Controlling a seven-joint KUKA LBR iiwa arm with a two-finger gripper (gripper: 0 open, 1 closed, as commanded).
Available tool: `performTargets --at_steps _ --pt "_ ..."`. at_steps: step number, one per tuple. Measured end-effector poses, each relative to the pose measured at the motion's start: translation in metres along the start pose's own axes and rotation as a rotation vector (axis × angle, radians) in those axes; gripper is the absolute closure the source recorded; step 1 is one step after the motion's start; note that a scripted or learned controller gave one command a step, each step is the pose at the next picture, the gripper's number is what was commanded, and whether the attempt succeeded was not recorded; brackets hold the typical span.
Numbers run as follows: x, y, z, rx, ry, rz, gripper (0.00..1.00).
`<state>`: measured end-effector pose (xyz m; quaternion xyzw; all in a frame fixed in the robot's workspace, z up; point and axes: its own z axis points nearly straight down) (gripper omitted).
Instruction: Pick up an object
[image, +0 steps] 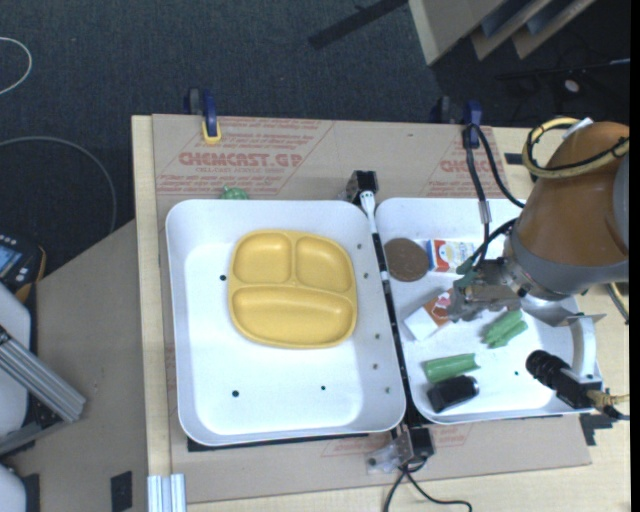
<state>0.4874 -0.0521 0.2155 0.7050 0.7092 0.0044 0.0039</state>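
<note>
Holding yellow tray (293, 288) | left bin (200, 330); right bin (500, 402) | green blocks (449, 366)

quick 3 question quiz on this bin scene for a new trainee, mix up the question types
1. True or false: the yellow divided plate lies in the left bin.
2. Which lies nearest the front rim of the right bin? A) brown round disc B) black block C) red and white packet
3. Fill in: the gripper hangs over the ____ bin.

Key: 1 true; 2 B; 3 right
</note>
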Motion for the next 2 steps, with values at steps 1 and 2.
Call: performTargets --at_steps 1,2 --pt "0.071 -0.004 -0.142 -0.006 0.003 -0.005 1.00" --pt "0.149 -0.005 -0.189 0.004 0.003 -0.005 1.00"
